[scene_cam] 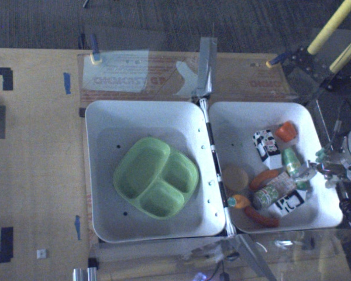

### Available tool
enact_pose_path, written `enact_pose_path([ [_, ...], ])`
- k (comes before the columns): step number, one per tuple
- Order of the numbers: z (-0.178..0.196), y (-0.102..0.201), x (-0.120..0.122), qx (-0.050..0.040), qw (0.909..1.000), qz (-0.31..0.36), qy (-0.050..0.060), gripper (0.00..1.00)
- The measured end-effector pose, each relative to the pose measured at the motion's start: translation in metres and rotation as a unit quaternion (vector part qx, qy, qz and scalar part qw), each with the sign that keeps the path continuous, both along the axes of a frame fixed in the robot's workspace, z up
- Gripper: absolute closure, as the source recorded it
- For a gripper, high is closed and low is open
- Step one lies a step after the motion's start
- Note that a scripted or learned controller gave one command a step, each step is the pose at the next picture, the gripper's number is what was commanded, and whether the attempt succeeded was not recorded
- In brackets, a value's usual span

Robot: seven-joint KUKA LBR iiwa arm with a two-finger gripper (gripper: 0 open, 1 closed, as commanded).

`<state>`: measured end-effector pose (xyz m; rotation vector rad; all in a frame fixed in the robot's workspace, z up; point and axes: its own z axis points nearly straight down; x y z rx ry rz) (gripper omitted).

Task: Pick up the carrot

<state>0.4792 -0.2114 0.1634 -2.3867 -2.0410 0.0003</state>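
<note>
My fingers (326, 167) hover at the right bin's (245, 113) right edge; I cannot tell whether they are apart or together. The carrot (240, 201) lies near that bin's left wall, just below a brown potato (236, 177), on the bench (35, 174)

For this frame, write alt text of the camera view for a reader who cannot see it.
A small orange carrot lies at the lower left of the right bin, among a clutter of toy foods and small packages. The arm's pincer sits at that bin's right rim. The left bin holds a green divided plate.
</note>
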Motion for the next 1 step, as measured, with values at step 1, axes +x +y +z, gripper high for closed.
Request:
enact_pose_path([
  [1, -0.0725, 0.0086, 0.0044, -0.0008, 0.993, 0.118, -0.006, 0.0],
])
